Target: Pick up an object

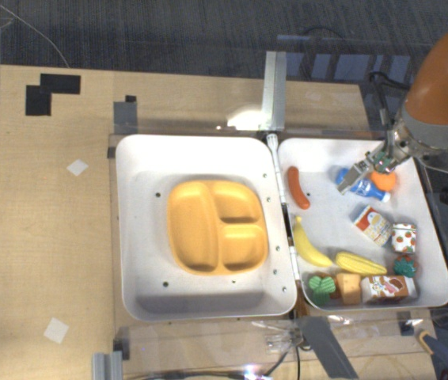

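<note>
Wooden tabletop (42,236) on the left, black tape marks at its far edge. Left white bin (141,291) holding a yellow divided tray (214,226) in its middle, three compartments, lying flat. Right white bin (323,161) just beside it, rims touching along the shared edge. Red sausage (298,188) near the right bin's left wall, toward the far side, apart from the rest. Banana (310,245) lower down by the same wall, with a corn cob (360,262) just beside its right end. Green broccoli piece (321,285) at the near edge, touching a tan block (348,288) and a brown-and-white carton (387,289) lying flat in the near right corner. Small white-and-orange carton (373,225) mid-bin, tilted; strawberry-print box (404,238) just right of it; dark green piece (404,267) below that. Blue packet (351,179) and orange fruit (384,182) near the far right, touching each other. Claw (376,165) right above those two, seen at the point where they met; fingers too small and cluttered to read, spread or pressed together cannot tell. Grey arm with orange band (444,77) entering from the right.
</note>
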